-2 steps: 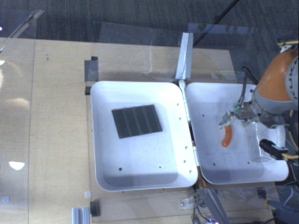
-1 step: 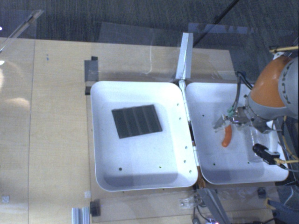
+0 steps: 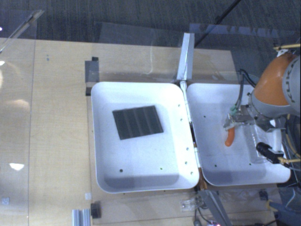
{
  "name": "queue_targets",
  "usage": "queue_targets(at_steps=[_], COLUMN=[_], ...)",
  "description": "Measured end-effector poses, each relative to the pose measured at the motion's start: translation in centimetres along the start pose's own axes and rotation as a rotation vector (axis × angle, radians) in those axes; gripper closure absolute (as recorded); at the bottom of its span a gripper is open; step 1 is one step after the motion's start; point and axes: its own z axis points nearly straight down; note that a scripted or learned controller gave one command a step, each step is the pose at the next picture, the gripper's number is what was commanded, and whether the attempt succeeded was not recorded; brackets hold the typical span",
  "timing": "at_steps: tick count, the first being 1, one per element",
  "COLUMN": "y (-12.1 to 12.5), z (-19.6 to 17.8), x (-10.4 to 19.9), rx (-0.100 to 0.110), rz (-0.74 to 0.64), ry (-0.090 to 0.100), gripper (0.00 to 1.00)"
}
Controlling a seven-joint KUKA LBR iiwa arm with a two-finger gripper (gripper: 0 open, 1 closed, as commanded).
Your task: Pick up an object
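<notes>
Orange object (image 3: 229, 137) lies in right bin (image 3: 211, 166), just below jaws.

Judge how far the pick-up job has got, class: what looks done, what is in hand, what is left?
Done: the arm has reached over the right bin, placing its end effector right above the small orange object. In hand: the approach to that object; a grip on it can't be confirmed. Left: securing and lifting it. The dark ridged mat lies flat in the left bin.
</notes>
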Motion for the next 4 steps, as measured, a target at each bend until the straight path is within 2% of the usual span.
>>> queue_targets(at_steps=[1,2,3,4], y=[4.5,4.5,3.5,3.7], z=[-11.0,-11.0,-3.4,1.3], x=[6.7,6.7,2.1,4.2], rx=[0.011,0.011,0.016,0.006], rz=[-0.13,-0.13,-0.064,-0.015], ry=[0.001,0.0,0.0,-0.002], gripper=[1.0,0.0,0.0,0.0])
